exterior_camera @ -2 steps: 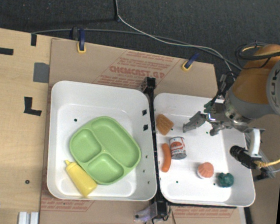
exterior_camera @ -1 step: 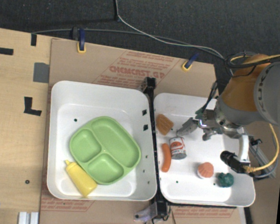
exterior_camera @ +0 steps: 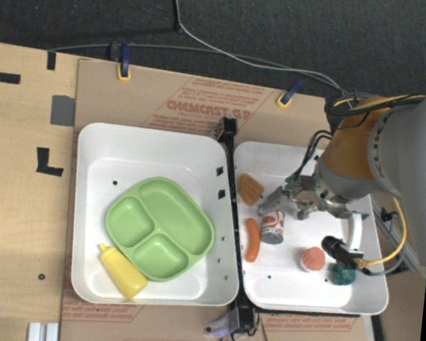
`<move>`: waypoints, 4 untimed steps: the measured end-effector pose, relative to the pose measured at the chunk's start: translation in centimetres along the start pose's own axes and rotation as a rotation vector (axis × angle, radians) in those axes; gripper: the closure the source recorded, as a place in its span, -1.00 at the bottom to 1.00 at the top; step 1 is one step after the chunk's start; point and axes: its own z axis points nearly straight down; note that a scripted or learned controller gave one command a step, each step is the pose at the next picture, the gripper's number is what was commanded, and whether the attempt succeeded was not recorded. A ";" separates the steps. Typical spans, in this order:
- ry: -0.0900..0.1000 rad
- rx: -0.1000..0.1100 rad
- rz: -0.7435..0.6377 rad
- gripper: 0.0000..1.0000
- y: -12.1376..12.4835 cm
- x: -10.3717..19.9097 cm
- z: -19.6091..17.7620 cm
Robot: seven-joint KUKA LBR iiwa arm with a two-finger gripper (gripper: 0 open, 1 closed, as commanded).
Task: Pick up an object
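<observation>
The grey arm [exterior_camera: 375, 158] reaches in from three o'clock, its orange band above the wrist, and bends down over the right bin [exterior_camera: 366, 302]. Its fingers [exterior_camera: 279, 204] hang just above a small red-and-white can [exterior_camera: 272, 226]; how far open they are I cannot tell. A sausage [exterior_camera: 252, 239] lies at the can's eight o'clock, a red ball [exterior_camera: 313, 259] at four. The left bin [exterior_camera: 88, 190] holds a green plate [exterior_camera: 159, 228] and a yellow bottle [exterior_camera: 120, 271].

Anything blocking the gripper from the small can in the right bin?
Nothing visible. The gripper hangs right over the small can, at its top. The hot dog lies just left of the can and the bread piece up-left, both beside it, not between.
</observation>
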 end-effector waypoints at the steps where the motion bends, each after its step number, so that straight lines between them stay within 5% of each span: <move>1: -0.001 -0.005 0.000 -1.00 0.0 0.0 1.1; 2: -0.003 -0.010 -0.001 1.00 0.1 0.0 0.0; 4: 0.000 -0.010 -0.001 1.00 2.0 0.2 -9.7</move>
